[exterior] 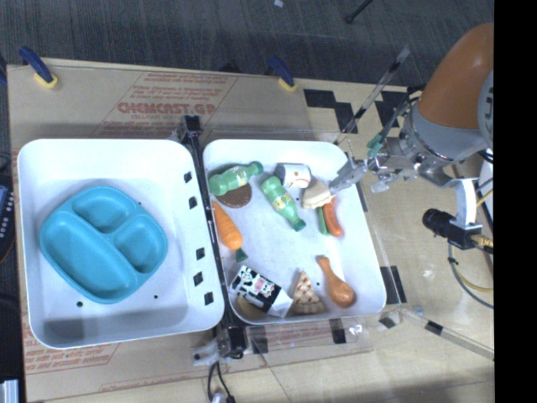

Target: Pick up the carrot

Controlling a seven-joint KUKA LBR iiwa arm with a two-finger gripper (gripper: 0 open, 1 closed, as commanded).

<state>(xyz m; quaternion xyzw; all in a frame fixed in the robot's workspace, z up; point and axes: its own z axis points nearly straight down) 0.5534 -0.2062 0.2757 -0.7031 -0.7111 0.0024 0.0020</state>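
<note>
Carrot (226,227) against bin's (277,296) left wall

arm (457,82) cut off at right edge | fingers (346,175) too blurry

Both bins (362,225) are white. The divided plate (101,242) is turquoise blue. The carrot (226,227) is orange with a green tip. One bottle (284,201) is green, the sausage (332,220) red-orange, the small carton (254,289) black-and-white patched. The table (159,99) is tan with red print.
</note>
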